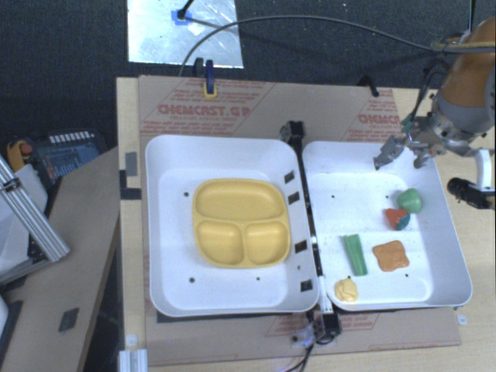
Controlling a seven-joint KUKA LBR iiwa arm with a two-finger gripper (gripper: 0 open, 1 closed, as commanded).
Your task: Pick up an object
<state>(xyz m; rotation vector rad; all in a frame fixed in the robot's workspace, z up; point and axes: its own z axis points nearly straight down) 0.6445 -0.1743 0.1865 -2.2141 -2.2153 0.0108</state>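
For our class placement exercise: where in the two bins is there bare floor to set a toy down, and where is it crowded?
Left bin: only margins around the yellow tray. Right bin: open floor between the divider and the green stick. Crowded lower right: green ball, orange piece, yellow lump.

My bench and what lay around it

The 2 white bins sat on a brown cardboard sheet printed with red lettering, which covered a pale wooden bench. Beyond the sheet the floor was dark, like black carpet. A shiny silver square lay on it at the top, with a bit of blue tape and a thin black cable curving away to my side. A yellow and blue clamp gripped the cardboard's far edge. To the left stood a tan side table, a grey aluminium rail, and a dark keypad device. Light was even and soft.
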